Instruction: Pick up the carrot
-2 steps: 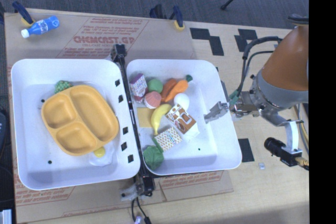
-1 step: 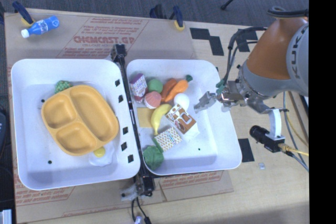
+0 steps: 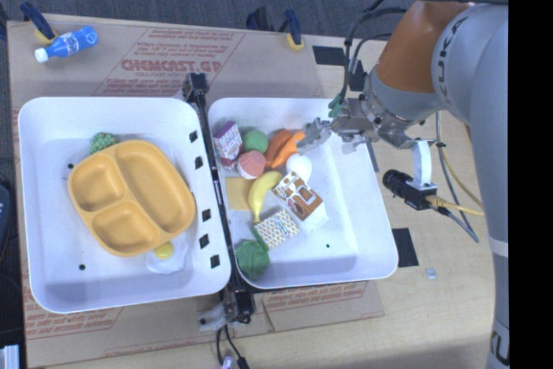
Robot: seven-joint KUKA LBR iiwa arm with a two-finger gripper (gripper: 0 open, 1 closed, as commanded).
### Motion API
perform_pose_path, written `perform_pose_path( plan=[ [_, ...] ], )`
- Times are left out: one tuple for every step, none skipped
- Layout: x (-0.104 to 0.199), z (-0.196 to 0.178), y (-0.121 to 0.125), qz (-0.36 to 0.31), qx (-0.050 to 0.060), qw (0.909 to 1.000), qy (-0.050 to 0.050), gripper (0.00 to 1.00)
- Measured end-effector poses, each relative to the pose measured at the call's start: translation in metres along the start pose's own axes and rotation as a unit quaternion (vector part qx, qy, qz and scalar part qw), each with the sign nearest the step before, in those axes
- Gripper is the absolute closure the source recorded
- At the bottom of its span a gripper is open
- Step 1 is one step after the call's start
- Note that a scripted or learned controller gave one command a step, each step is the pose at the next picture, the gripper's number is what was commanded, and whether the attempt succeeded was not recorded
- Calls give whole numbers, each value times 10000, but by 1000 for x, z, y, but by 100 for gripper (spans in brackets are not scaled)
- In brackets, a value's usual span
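While the hand (image 3: 318, 132) hovers at the carrot's (image 3: 282, 146) right tip, can't tell if it's open or closed. Carrot's in the right bin (image 3: 367, 220), wedged btwn green ball (image 3: 255, 140), egg (image 3: 299, 166) & banana (image 3: 261, 193). Best approach imo: come straight down, grip across the width w/o nudging neighbours.

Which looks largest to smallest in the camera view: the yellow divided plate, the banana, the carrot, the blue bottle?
1. yellow divided plate, clearly largest.
2. banana, blue bottle and carrot look much alike; the carrot is partly hidden, so I do not rank them.
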State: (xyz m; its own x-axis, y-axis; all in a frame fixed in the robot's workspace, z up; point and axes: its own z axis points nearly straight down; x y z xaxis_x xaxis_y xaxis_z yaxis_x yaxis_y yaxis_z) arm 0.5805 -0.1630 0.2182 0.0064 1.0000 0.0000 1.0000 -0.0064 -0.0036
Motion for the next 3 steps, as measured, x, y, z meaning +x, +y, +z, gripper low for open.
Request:
perform_pose_path(
  plan=[
    [2,100,53,-155,12,9999,3,0],
    [3,89,55,-180,4,9998,1,100],
    [3,89,55,-182,6,9998,1,0]
  ],
)
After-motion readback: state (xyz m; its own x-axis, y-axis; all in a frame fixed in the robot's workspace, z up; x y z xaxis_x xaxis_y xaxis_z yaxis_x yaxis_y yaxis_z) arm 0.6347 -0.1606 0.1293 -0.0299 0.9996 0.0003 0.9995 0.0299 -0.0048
